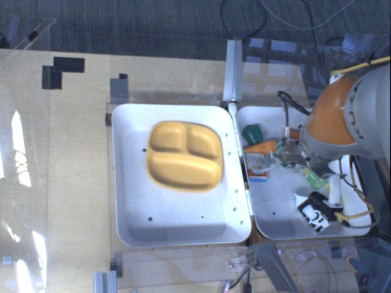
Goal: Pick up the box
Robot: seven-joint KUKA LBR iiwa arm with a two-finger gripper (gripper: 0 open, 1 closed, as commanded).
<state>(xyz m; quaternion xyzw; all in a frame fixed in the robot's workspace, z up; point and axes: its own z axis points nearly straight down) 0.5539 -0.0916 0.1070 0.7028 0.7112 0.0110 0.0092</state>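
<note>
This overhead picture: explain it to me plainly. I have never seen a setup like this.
One camera looks down at a slant on a wooden bench bearing two shallow white bins. The grey machine with the orange band is a robot arm reaching in from the right; its gripper is low over the right bin. The left bin holds a yellow compartment tray. The right bin holds small clutter: a green object, an orange one, a small box. I cannot tell if anything is held.
</note>
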